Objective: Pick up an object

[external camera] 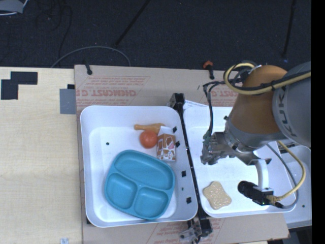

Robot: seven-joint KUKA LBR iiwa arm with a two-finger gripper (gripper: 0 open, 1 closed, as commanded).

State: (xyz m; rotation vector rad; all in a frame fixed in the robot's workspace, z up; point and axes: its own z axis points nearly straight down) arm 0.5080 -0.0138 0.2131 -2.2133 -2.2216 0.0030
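Observation:
In the left bin (94,131) lie a blue divided plate (139,184), an orange-red ball (149,139) with a thin orange piece (148,127) beside it, and a small brown-and-white carton (166,147). In the right bin (231,212) a tan, biscuit-like flat piece (217,195) rests near the front edge. My gripper (210,155) hangs over the left part of the right bin, above and behind the tan piece, apart from it. Nothing shows between its fingers.
A black divider (184,156) runs between the two bins. Cardboard sheets (127,88) lie under the bins. The wooden bench top (35,156) spreads to the left. Cables loop above the arm's orange band (259,105).

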